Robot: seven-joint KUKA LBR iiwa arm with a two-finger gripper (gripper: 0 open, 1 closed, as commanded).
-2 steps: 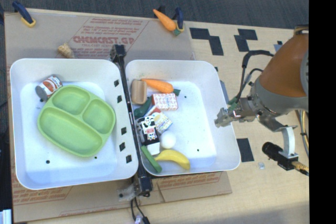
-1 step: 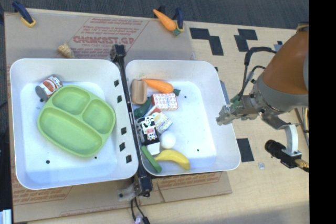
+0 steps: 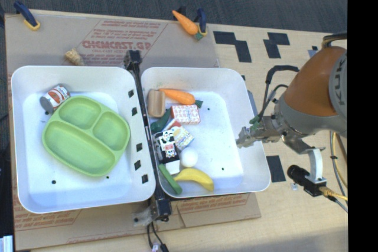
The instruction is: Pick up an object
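Now we hover our pincer (image 3: 243,138) at the right bin's (image 3: 255,169) rim (grip state unclear), nearest the banana (image 3: 196,177), ready to reach inward.

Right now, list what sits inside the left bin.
The left bin holds a green divided plate and a small can lying at the plate's upper left edge. Whatever lies beneath the plate is covered.

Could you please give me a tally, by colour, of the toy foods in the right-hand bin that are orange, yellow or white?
Orange: 1, the carrot
Yellow: 1, the banana
White: 1, the egg
Total: 3, all in the right bin
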